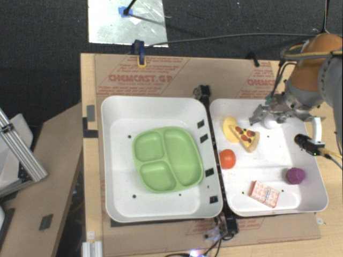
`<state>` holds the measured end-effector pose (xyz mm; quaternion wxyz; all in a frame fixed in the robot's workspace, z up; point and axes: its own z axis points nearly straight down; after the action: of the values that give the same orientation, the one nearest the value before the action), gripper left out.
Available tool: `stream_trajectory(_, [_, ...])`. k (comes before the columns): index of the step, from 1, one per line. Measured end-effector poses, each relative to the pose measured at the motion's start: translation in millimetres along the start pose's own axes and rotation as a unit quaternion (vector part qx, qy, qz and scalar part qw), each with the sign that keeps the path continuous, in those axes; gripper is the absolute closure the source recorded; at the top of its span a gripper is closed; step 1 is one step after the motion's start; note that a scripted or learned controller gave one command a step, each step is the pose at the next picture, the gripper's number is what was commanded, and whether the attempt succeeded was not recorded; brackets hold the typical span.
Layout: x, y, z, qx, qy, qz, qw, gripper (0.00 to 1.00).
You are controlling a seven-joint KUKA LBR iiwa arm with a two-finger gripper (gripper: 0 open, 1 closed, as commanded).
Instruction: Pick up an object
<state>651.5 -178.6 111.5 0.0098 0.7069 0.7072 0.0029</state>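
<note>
The right bin (278, 151) holds several toys. A yellow banana (230, 128) lies at its upper left with a pizza slice (248, 137) resting against it. A red-orange ball (228, 158) sits by the left wall. A purple lump (296, 175) is at the right, and a pink patterned packet (265, 193) lies near the front. My gripper (261, 114) hangs low over the back of this bin, just right of and behind the banana and pizza slice, with nothing seen in it.
The left bin (115, 143) holds a green divided plate (167, 158). A black divider with clips (206, 138) runs between the bins. The arm's orange band and grey wrist (313, 68) lean over the right bin's back right corner.
</note>
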Motion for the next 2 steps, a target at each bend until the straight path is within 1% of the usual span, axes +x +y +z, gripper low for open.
stream_trajectory(1, [0.1, 0.9, -9.9, -0.001, 0.0, -0.001, 1.0, 1.0])
stream_trajectory(2, [7.5, 4.5, -72.0, 0.005, 0.004, -0.002, 1.0, 1.0])
